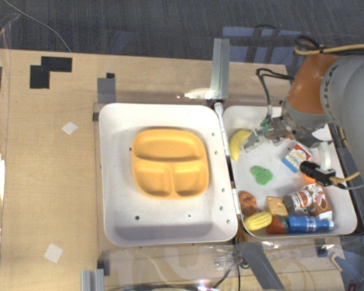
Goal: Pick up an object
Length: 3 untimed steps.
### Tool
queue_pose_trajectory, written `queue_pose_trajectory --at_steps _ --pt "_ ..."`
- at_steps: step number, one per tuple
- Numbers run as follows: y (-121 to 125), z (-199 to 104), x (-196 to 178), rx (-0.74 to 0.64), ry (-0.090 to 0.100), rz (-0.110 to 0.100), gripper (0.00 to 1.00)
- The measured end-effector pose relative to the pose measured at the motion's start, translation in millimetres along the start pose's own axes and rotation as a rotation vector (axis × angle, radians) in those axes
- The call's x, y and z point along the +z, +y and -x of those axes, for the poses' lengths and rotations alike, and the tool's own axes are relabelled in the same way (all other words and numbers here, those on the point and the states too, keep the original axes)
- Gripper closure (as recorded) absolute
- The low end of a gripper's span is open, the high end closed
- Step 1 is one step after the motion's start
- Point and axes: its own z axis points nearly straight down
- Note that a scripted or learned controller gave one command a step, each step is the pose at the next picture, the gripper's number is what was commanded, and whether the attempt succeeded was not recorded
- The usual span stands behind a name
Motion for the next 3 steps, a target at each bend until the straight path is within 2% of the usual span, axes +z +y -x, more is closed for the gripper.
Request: queue_pose_trajectory --at_steps 1,2,3 --pt "18 -5 11 -0.283 -0.003 -0.003 0.00" --pt "21 -7 -2 -0.289 -0.004 0.005 1.00" --pt "16 -32 -89 -0.289 0.003 -0.001 1.00"
